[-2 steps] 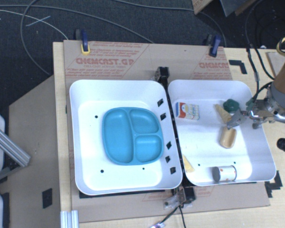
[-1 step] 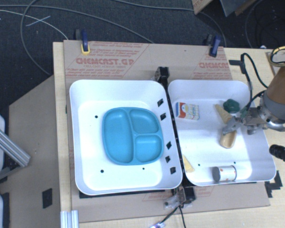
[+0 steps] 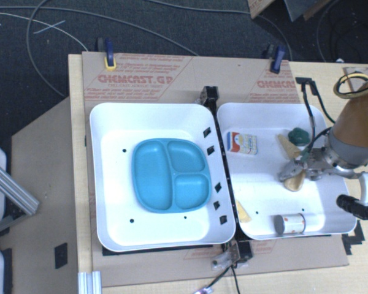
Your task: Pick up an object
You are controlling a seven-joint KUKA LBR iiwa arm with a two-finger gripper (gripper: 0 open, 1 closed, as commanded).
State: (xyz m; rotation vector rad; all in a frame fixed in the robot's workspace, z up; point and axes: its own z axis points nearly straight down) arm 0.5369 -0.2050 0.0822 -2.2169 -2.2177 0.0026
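Note:
My gripper (image 3: 299, 169) is low in the right bin (image 3: 257, 182), near its right-hand side, with the orange-banded arm (image 3: 354, 130) behind it. A tan rounded object (image 3: 294, 182) lies right under the gripper tip, touching or nearly touching it. A tan stick-like piece (image 3: 287, 145) and a dark green object (image 3: 299, 135) sit just beyond the gripper. A white packet with a red mark (image 3: 241, 143) lies at the bin's back left. A small grey and white cylinder (image 3: 290, 223) rests on its side at the front edge. A yellow wedge (image 3: 242, 211) sits at the front left.
The left bin (image 3: 110, 164) holds a blue divided plate (image 3: 171, 174). A black divider with clips (image 3: 216, 158) runs between the bins. Cables (image 3: 310, 100) cross the right bin's far right corner. Blue clamps (image 3: 110, 52) hold the cardboard at the back.

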